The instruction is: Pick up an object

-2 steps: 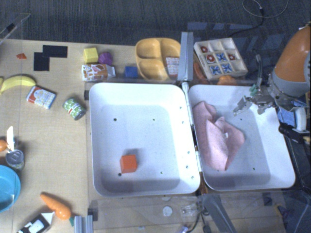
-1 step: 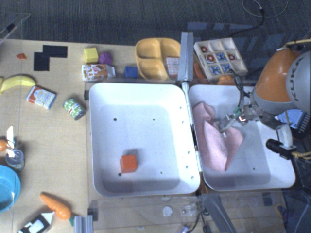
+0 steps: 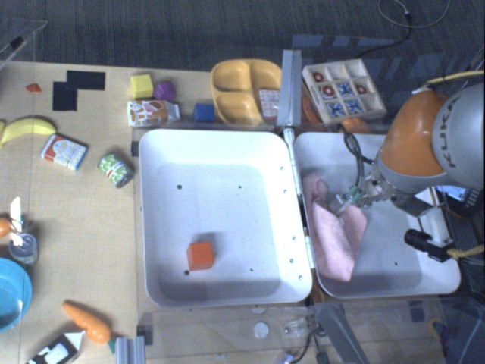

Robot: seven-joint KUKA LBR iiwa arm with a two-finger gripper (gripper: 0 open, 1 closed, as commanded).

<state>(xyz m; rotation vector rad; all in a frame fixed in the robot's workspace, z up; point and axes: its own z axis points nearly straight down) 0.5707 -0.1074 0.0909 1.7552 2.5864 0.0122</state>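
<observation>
The step in hand looks like the grasp attempt itself: the arm is down in the right-hand bin, and no object is lifted yet.

Going from the left, the table (image 3: pixel 68 271) carries loose items outside the bins: one banana (image 3: pixel 26 130), one small carton (image 3: pixel 64 152), one green can (image 3: pixel 116 169), one blue bowl (image 3: pixel 11 293) at the edge and one carrot (image 3: pixel 89 321) near the bottom. Along the top edge sit one yellow block (image 3: pixel 141 86), one purple piece (image 3: pixel 164 91) and one yellow divided dish (image 3: pixel 244 89).

There are two white bins. The left bin (image 3: pixel 220 158) holds a single orange cube (image 3: pixel 201 255) near its lower left. The right bin (image 3: pixel 424 279) holds a single pink cloth (image 3: pixel 331 230), lying along its left side against the wall.

The claw (image 3: pixel 355 199) sits low at the cloth's upper right edge, touching or just above it; whether it is wide, narrow or pinching fabric cannot be told from this angle.

The next move, judged from this, calls for closing firmly on a fold of the cloth and rising straight up, since limp fabric slips out easily.
</observation>
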